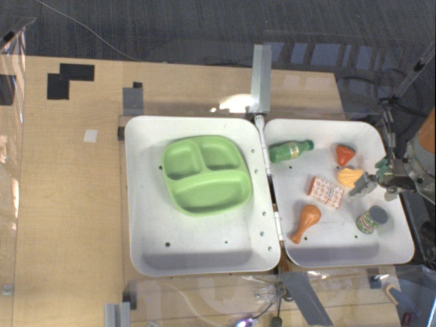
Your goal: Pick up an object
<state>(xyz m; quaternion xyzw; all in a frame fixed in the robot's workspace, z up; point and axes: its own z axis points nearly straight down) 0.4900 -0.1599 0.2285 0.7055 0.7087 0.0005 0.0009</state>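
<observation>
The right bin (340, 249) holds several small items: a green bottle (291, 150) lying at its back left, a red piece (345, 154), a yellow piece (349, 176), a pink-and-white box (326, 192), an orange drumstick (306, 223) and a green-labelled can (371, 220). My gripper (376, 188) hangs over the bin's right side, just right of the yellow piece and above the can. Its fingers stand open with nothing between them. The left fingertip (360, 186) is close to the yellow piece.
A green divided plate (206, 172) lies in the left bin (146, 244). A metal post (261, 80) rises behind the ridge between the bins. The arm's body (422, 162) covers the right bin's right rim.
</observation>
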